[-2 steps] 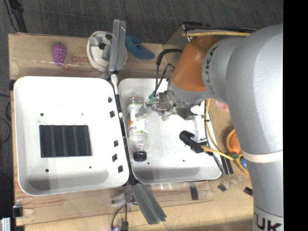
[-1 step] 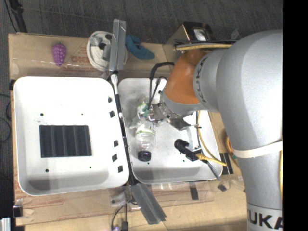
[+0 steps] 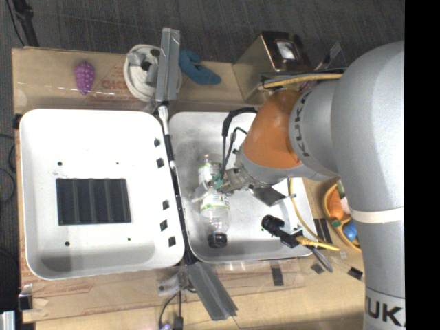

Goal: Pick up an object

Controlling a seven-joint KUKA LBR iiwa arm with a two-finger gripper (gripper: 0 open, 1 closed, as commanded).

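object: clear plastic bottle with black cap (image 3: 214,210), see-through body, lying on its side | place: shallow white bin on the view's right (image 3: 194,133), cap toward near wall | gripper (image 3: 222,181): at bottle's far end | grip: spread or closed, cannot tell

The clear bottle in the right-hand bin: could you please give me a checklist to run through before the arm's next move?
1. Target present: the bottle lies on its side in the right-hand bin. Ok.
2. Gripper placed at the target: it sits at the bottle's end opposite the black cap. Ok.
3. Grasp on the bottle secured: the arm hides the contact. Cannot tell.
4. Bottle apart from the bin's walls: bare floor shows around it. Ok.
5. Bottle lifted off the bin floor: it looks to be resting there. Not ok.
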